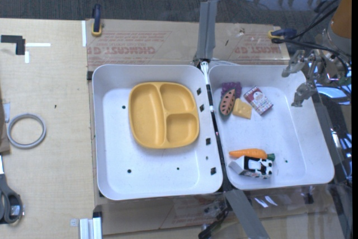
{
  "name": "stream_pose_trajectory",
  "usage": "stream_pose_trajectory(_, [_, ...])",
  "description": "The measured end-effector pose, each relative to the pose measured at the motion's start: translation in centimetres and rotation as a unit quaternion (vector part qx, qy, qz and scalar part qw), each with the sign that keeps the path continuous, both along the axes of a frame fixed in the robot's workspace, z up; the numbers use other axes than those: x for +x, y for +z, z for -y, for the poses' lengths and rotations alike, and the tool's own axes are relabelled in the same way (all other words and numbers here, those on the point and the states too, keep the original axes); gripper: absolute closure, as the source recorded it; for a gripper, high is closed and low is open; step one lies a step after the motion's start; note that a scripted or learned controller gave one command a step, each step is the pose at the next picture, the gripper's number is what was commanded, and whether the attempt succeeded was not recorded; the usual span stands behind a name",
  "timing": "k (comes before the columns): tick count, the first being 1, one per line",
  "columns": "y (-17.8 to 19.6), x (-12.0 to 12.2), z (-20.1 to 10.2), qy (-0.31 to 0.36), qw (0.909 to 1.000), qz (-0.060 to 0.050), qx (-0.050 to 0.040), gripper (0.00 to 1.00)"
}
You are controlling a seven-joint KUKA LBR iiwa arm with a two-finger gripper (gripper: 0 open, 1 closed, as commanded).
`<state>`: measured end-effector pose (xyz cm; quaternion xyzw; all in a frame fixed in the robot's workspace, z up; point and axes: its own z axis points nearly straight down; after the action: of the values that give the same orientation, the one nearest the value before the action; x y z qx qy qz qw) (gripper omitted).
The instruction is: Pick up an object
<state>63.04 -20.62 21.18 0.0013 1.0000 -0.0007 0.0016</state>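
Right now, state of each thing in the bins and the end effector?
yellow tray: upright, nothing in it, left bin
carrot: lying flat, right bin
red packet: flat, tilted
cheese wedge: flat, touching watermelon slice
end effector: above right bin's far corner, holding nothing

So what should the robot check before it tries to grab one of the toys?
1. Toys in the right bin: carrot, cheese wedge, small red box, black-and-white toy. Ok.
2. Tool over that bin: at its upper right edge, away from every toy. Not ok.
3. Tool carrying nothing: ok.
4. Carrot free to lift: it touches the black-and-white toy. Not ok.
5. Red box standing clear: cheese wedge lies close beside it. Cannot tell.
6. Yellow plate out of the way in the left bin. Ok.
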Motion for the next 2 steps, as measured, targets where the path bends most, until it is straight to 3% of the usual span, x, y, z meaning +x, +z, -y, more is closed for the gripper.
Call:
stream_pose_trajectory(1, [-4.1,-0.1,-2.4,-0.13,0.9914,0.0,0.0006,0.0])
stream_pose_trajectory(2, [-10.6,0.3,-4.1,-0.231,0.9729,0.001,0.0007,0.0])
